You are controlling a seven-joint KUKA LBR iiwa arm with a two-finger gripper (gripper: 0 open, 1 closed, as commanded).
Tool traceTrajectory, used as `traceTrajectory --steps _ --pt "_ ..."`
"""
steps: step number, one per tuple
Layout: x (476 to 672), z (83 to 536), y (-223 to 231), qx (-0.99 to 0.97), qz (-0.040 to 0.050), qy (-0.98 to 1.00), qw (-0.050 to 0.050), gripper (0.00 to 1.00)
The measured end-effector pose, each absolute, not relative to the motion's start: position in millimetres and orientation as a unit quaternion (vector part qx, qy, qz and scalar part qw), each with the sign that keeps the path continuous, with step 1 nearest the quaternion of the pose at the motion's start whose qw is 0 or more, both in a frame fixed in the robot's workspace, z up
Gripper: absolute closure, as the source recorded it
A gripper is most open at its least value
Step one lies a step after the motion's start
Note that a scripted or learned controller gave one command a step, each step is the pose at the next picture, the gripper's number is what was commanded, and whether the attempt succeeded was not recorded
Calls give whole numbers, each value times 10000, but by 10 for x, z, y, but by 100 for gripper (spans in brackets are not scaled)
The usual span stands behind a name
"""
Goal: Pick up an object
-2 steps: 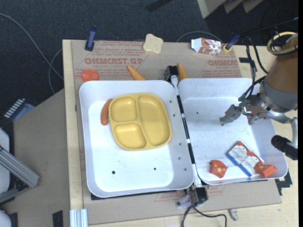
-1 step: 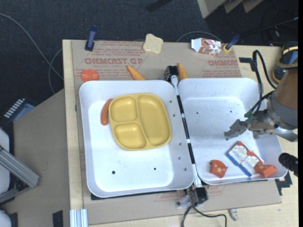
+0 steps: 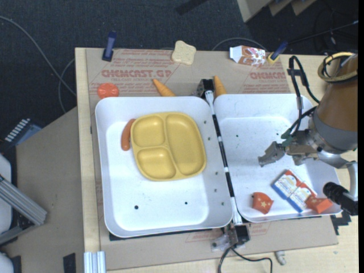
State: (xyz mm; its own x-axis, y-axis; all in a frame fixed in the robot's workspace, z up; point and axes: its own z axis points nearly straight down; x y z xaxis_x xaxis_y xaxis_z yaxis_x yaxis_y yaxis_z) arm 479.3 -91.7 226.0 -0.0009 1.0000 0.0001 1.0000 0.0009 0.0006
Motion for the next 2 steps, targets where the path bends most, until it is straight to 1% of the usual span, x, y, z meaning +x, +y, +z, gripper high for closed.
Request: traceTrajectory --steps 1,2 --pt "4782 1381 -952 7073 -8 7069 -13 0" --pt "4785 1213 -916 7071 -5 7071 -14 0"
